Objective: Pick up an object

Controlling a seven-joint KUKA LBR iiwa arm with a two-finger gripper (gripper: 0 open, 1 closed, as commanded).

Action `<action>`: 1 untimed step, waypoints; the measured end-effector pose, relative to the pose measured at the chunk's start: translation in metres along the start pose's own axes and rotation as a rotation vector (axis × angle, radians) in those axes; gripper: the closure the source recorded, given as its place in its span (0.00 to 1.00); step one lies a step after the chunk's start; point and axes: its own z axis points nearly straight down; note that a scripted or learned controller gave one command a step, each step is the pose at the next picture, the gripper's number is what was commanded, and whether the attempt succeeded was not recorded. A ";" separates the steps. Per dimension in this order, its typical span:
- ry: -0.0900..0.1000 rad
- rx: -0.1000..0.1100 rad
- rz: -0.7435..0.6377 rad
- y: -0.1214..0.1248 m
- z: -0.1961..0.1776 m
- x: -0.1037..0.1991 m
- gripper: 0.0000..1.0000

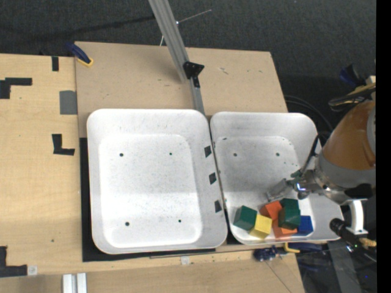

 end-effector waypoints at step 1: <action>0.000 -0.005 -0.001 0.001 -0.013 0.000 1.00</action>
